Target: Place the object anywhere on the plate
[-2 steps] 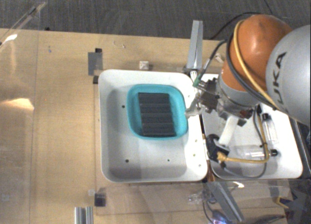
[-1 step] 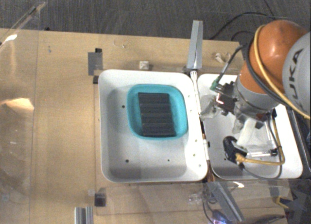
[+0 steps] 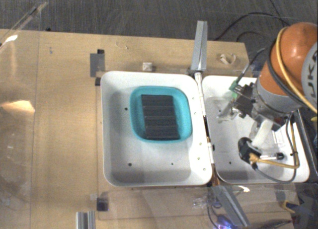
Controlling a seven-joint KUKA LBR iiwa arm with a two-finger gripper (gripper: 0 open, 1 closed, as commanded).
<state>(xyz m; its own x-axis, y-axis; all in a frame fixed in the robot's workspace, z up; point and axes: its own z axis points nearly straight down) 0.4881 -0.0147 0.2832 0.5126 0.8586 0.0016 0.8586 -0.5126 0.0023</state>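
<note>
The dark ridged object (image 3: 160, 117) is seen lying flat on the teal plate (image 3: 135, 109), well inside the rim, its long side running between the far and near edges of the left bin (image 3: 149, 166). The plate is set in the far half of that bin, slightly nearer the wall shared with the right bin, and bare white floor is seen along the near edge. Nothing is caught on the rim, so the object is judged to be fully carried by the plate, and the placement looks done.

Over in the right bin (image 3: 223, 163), the gripper (image 3: 229, 110) is held above the far-left part of the floor, close to the dividing wall, with the grey-and-orange arm (image 3: 293, 64) reaching in over the bin's right edge. No object is seen at it. Whether it is open or closed cannot be told from this angle. It is held well apart from the plate, which is judged sensible: the resting object is not put at risk of a knock.
</note>
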